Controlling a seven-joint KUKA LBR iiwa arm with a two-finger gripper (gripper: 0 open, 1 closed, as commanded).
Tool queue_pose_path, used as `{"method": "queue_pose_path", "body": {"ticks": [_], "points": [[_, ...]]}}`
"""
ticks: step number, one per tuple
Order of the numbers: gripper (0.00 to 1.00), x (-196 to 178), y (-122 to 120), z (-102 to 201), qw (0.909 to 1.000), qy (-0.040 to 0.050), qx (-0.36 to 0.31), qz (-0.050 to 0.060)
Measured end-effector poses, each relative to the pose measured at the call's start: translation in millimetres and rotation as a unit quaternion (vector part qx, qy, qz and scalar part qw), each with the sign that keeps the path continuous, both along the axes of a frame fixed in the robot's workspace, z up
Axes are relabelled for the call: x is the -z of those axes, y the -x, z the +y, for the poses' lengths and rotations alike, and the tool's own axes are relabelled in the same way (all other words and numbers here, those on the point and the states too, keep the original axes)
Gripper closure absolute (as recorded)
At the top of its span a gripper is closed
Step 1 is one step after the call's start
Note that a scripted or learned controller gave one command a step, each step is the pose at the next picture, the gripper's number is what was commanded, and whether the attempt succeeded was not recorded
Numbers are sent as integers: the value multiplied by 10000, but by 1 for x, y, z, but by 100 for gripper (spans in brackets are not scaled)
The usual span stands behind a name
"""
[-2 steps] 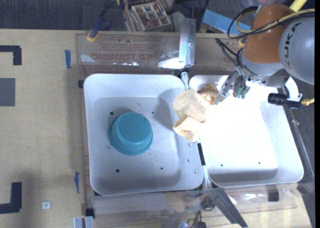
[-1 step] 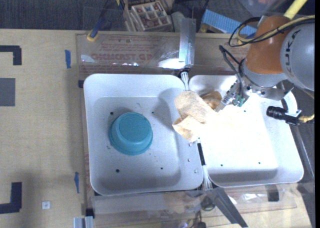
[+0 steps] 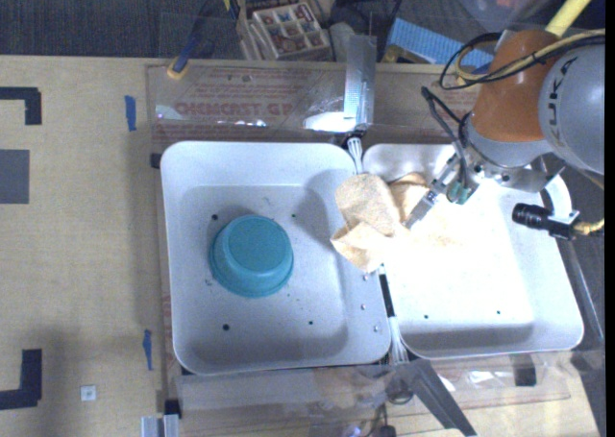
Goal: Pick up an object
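worktop (image 3: 77, 262) wood, two white bins | left bin (image 3: 192, 329): teal bowl (image 3: 252, 254) upside down, left of centre | tan cloth (image 3: 365, 219) crumpled, draped over the divider between both bins | right bin (image 3: 500, 329): claw (image 3: 434, 198) over far-left corner, just beside cloth, grip state can't tell | arm (image 3: 538, 104) enters from right

Two white bins (image 3: 183, 233) sat side by side on a wooden bench (image 3: 77, 262). Beyond them lay a clear plastic sheet (image 3: 240, 104) and cluttered boxes (image 3: 283, 17).
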State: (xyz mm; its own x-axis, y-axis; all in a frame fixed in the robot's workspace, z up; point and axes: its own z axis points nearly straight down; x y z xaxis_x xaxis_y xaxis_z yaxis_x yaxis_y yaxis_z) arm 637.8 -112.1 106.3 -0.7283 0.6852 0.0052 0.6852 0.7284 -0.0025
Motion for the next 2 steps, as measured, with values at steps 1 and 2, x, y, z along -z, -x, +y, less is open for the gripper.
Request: {"method": "queue_pose_path", "body": {"ticks": [1, 2], "points": [[0, 19, -21, 0, 9999, 6, -111, 11], [0, 19, -21, 0, 9999, 7, -112, 11]]}}
